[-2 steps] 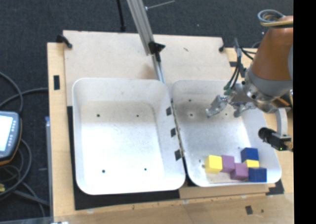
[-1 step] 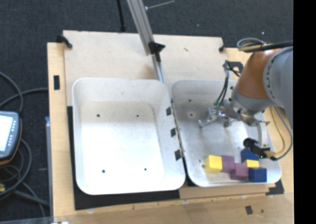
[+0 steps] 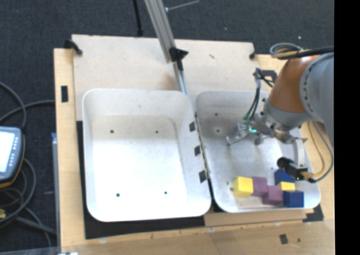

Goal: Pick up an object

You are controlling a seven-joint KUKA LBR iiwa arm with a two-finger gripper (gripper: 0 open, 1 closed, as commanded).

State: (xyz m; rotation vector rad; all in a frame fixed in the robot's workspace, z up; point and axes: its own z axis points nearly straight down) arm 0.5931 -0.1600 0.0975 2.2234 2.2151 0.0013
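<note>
The right bin holds a cluster of blocks in its near right corner: a yellow block, two purple blocks, and blue blocks with a small yellow piece between them. The gripper hangs over the middle of the right bin, behind and above the cluster and apart from it. Nothing shows in its grasp. The grey arm with its orange band reaches in from the right.
The left bin sits beside the right one. A slanted metal pole rises at the back, between the two bins. A handheld screen and cables lie off the bench on the left.
</note>
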